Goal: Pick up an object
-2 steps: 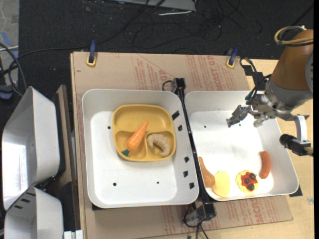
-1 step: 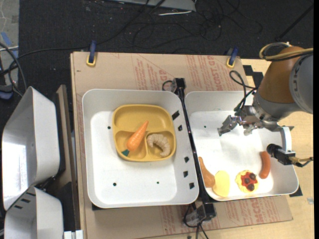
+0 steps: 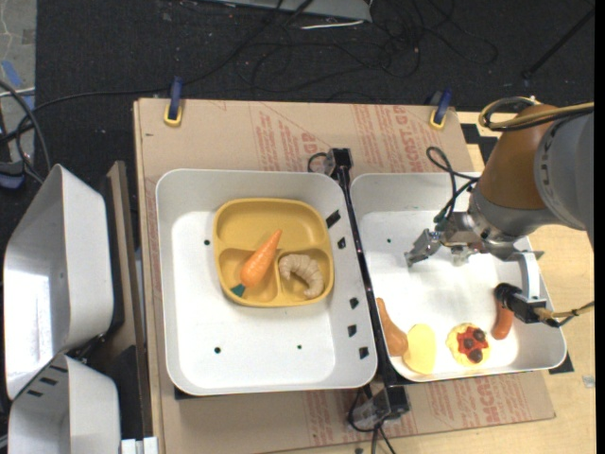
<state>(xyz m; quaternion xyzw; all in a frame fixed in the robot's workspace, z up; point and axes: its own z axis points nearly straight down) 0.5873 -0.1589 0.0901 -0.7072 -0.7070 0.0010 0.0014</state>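
A yellow plate point(image 3: 230, 227) with an orange carrot point(image 3: 261, 258) and a pale, beige item point(image 3: 302, 271) is seen in the white left bin point(image 3: 189, 348), while a yellow piece point(image 3: 421, 346) and what may be a red-topped tart point(image 3: 470, 342) are seen in the white right bin point(image 3: 397, 216).

In the left bin point(image 3: 189, 348) sits a yellow divided plate point(image 3: 232, 220), with an orange carrot point(image 3: 261, 258) lying slantwise across its compartments, green stub at the lower left, and a pale curled shrimp point(image 3: 302, 273) in the lower right compartment just beside it. Along the near edge of the right bin point(image 3: 397, 197) lie an orange-brown drumstick-shaped piece point(image 3: 389, 325) by the left wall, a pale yellow rounded piece point(image 3: 422, 346) touching it, and a small tart with red and dark berries point(image 3: 470, 342) near that. A brown sausage point(image 3: 503, 322) lies tilted just right of the tart.
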